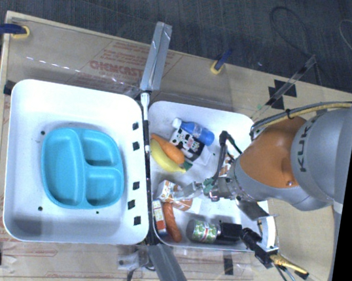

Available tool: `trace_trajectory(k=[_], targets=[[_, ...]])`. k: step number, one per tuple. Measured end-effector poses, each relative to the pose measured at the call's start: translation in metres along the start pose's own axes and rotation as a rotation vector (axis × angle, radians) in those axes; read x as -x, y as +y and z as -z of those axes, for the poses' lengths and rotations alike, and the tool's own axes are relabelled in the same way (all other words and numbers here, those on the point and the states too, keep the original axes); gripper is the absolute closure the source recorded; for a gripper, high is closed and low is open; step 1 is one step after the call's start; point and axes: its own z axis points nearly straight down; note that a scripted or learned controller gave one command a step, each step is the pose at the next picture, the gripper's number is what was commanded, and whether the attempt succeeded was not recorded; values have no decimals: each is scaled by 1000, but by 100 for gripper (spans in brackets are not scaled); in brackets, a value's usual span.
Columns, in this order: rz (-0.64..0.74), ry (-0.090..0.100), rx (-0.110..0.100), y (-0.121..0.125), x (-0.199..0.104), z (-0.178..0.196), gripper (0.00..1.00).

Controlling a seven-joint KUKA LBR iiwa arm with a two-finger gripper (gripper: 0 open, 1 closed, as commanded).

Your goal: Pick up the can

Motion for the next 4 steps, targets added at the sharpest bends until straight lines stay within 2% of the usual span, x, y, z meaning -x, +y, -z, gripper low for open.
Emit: trace_trajectory(k=[1, 2, 3, 4], targets=[[31, 5, -18, -22, 25, 25, 0], [56, 6, -4, -17, 24, -6, 0], [59, 4, -17, -20, 26, 133, 0], [293, 11, -21, -18, -6, 10, 0]])
